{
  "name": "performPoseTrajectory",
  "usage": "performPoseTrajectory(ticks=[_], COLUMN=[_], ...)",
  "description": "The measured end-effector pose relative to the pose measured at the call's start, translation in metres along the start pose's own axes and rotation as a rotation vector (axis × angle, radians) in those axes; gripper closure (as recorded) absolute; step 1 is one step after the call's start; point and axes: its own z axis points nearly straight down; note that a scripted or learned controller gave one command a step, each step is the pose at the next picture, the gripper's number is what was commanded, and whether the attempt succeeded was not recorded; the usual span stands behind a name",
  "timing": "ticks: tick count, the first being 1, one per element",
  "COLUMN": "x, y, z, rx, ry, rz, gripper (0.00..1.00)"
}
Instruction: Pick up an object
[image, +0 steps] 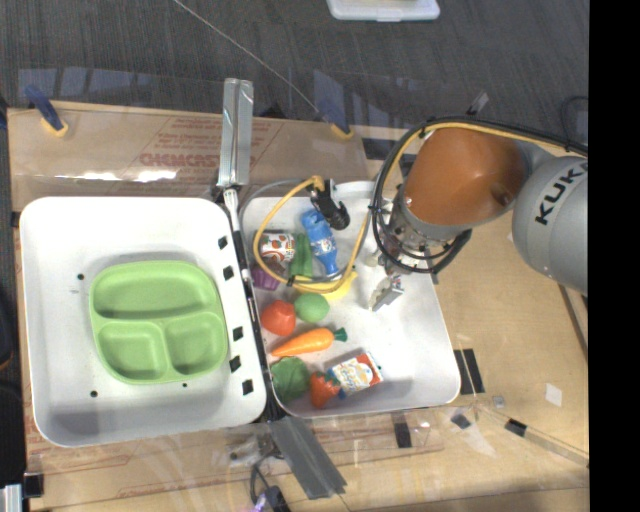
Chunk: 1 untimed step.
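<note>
My gripper (386, 291) hangs under the orange wrist band (460, 178) over the right bin (425, 340), above bare white floor just right of the yellow banana (336, 286). The toys lie in that bin's left half. At the back are a small can (277, 247) and a blue bottle (322, 245). A lime-green ball (312, 307), a red tomato (279, 318) and a carrot (303, 342) lie in the middle. A green vegetable (290, 377), a red strawberry (322, 390) and a small carton (355, 373) sit at the front. The gripper touches none of them.
The left bin (50, 260) holds a green divided plate (157, 320). A yellow cable (290, 195) loops over the back of the right bin. A metal bar (236, 130) stands behind the divide between the bins. Bare floor runs along the right bin's right side.
</note>
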Motion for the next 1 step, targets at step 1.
performPoseTrajectory(ticks=[1], x=[-0.0546], y=[-0.1016], z=[0.0013], rx=[0.001], ry=[-0.008], rz=[-0.098], gripper=[0.0])
